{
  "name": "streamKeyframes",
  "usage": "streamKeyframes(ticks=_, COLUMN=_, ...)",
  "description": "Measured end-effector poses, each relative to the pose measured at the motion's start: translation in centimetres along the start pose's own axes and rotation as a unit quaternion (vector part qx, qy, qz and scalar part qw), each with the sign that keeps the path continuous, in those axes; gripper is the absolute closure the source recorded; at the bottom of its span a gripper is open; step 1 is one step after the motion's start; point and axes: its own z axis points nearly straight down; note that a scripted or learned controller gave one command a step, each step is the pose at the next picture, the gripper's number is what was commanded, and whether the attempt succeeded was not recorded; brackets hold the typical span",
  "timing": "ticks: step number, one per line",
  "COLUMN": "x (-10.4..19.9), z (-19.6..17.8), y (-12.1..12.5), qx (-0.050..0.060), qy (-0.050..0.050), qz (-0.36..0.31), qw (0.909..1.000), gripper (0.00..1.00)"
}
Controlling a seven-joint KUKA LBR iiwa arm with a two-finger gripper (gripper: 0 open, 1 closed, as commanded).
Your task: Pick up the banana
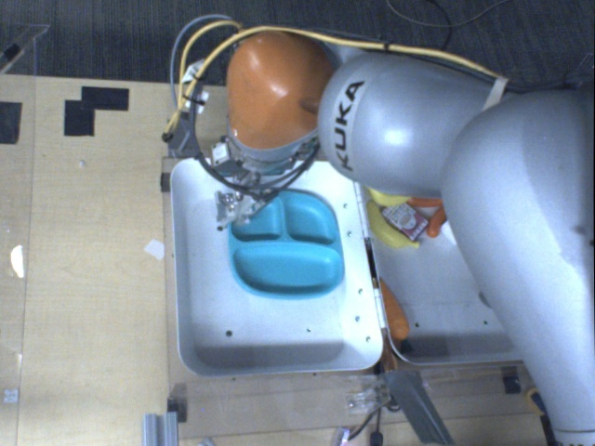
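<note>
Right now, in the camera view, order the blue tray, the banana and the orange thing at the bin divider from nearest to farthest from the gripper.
1. Blue tray, left bin, right under the gripper.
2. Banana, right bin, partly under the arm.
3. Orange thing, low by the divider, farthest.

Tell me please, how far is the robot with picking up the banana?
Nothing looks done yet. The hand is low in the left bin, at the upper left corner of the blue divided tray. The banana lies in the right bin, partly under the arm. Left: move across, grasp the banana and lift it.
</note>
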Motion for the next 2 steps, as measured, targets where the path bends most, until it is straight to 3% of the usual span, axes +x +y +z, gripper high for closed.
streamKeyframes(ticks=1, x=0.0, z=0.0, y=0.0, qx=0.000, qy=0.000, qz=0.000, qw=1.0000, gripper=0.00)
streamKeyframes(ticks=2, x=-1.0, z=1.1, y=0.3, qx=-0.001, qy=-0.005, qz=-0.241, qw=0.9706, gripper=0.00)
